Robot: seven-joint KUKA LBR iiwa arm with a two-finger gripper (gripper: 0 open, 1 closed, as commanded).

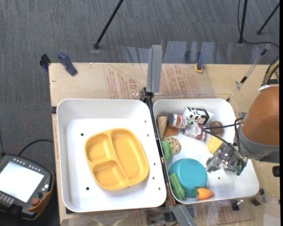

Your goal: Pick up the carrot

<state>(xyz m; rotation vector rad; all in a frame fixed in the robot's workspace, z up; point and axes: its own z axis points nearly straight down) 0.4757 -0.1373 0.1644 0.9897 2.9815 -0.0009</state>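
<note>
Fingers [225, 163] above right bin, small orange carrot [204, 194], green-tipped, near front wall

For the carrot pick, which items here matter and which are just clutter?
Job: carrot, end effector, right bin.

Lying about: teal bowl, yellow divided plate, cookie, milk carton, green vegetable, left bin.

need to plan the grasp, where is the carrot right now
The carrot lies at the near edge of the right bin, just below the teal bowl and right of a green vegetable.
</note>
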